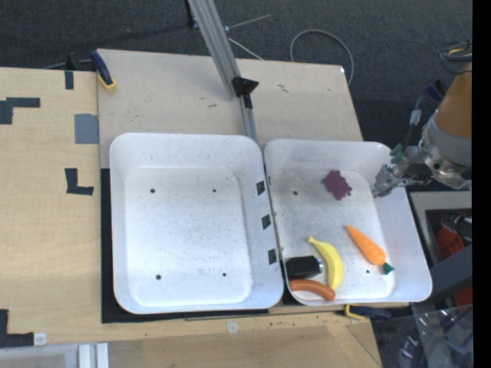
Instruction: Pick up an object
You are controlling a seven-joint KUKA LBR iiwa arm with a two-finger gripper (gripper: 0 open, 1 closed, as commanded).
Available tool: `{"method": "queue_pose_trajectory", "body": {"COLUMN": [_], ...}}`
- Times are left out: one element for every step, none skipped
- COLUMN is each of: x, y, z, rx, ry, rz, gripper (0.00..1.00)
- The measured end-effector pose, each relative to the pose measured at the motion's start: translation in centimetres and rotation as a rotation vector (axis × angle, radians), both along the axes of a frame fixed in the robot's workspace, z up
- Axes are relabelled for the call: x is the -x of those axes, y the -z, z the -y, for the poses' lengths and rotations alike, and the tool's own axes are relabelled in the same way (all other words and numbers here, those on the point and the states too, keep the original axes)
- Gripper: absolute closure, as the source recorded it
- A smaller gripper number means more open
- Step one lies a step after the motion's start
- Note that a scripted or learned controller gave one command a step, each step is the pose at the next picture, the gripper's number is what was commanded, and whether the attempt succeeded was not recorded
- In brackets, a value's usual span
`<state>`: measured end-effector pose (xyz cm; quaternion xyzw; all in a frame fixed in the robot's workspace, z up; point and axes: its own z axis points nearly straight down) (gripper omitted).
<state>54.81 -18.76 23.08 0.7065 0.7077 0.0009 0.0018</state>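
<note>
The right bin (307,153) holds a purple lumpy piece (336,183) near its middle, an orange carrot (366,246) toward the right, a yellow banana (329,260), a black block (302,267) and a red-orange sausage (312,289) at the front rim. My gripper (384,179) hangs at the right rim of this bin, to the right of the purple piece and apart from it. Nothing shows between its fingertips.
The left bin (123,205) stands beside the right one. A slanted metal rail (219,41) runs down from the top to the gap between the bins. A blue and yellow clamp (102,70) sits at the bench's back left corner.
</note>
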Motion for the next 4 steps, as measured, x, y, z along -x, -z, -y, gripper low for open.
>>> {"method": "queue_pose_trajectory", "body": {"x": [0.2,0.9,1.3,3.0], "y": [-0.8,-1.1,0.0,-0.3], "z": [-5.1,-9.4,-14.3,-20.1], "rx": [-0.003,-0.003,-0.003,-0.004], "ry": [-0.005,-0.004,-0.004,-0.006], "rz": [-0.004,-0.005,-0.007,-0.007], "gripper": [1.0,1.0,1.0,1.0]}}
